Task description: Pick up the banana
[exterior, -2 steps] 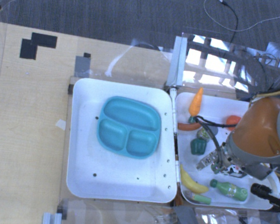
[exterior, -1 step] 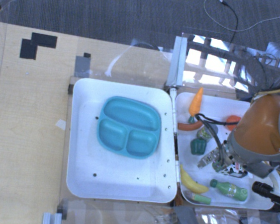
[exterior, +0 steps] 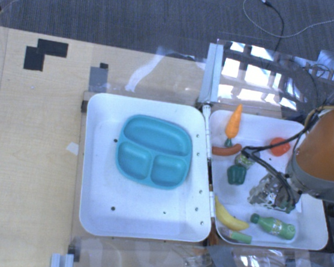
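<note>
Banana lying flat, long axis running upper-left to lower-right, tool near, grip state unclear

A: Can you make out the end effector?
B: Hardly. It's a blurred tangle, and the arm runs off the right edge.
A: And that red thing?
B: Partly behind a cable; too small to name.
</note>
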